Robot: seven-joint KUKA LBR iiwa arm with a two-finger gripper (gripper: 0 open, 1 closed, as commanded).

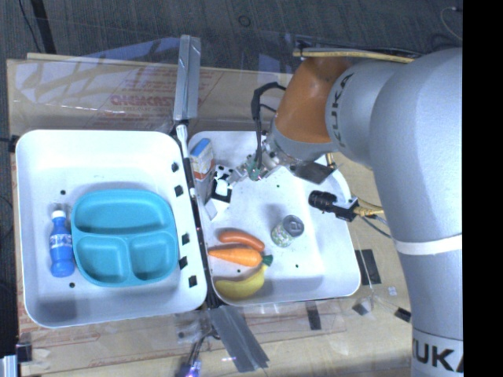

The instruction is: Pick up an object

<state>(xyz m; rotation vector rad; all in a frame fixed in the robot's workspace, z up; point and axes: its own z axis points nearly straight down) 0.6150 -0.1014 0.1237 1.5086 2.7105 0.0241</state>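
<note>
From the overhead camera, the pincer (253, 166) hung low over the back of the right white bin (334, 277), beside a small white-and-blue carton (202, 159); its opening could not be told. Orange carrot (235, 254), yellow banana (240, 284) and small glass jar (288, 230) lay apart, nearer. This looked like the approach; next, a descent onto one object.

The arm (393, 132) covers the right bin's (314, 285) far corner; the gripper (255, 167) is too small to read; the carton (202, 157) label blurs
</note>
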